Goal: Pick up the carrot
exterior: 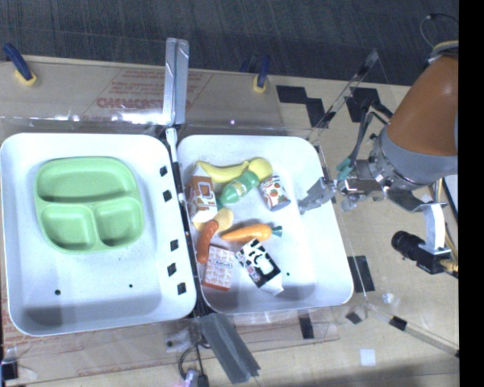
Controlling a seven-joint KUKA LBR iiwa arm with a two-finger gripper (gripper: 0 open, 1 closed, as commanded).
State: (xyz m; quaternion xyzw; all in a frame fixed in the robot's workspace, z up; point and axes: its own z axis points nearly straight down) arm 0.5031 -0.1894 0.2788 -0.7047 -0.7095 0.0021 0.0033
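Left of the grey tool (pixel 316 194): an orange carrot (pixel 246 233) with a green tip, a yellow banana (pixel 218 170), a black-and-white carton (pixel 260 264), white bins (pixel 324 285), and farthest, a pale green divided tray (pixel 87 202).

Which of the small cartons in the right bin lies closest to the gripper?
The red-and-white carton by the yellow banana; the black-and-white carton lies farther from the gripper.
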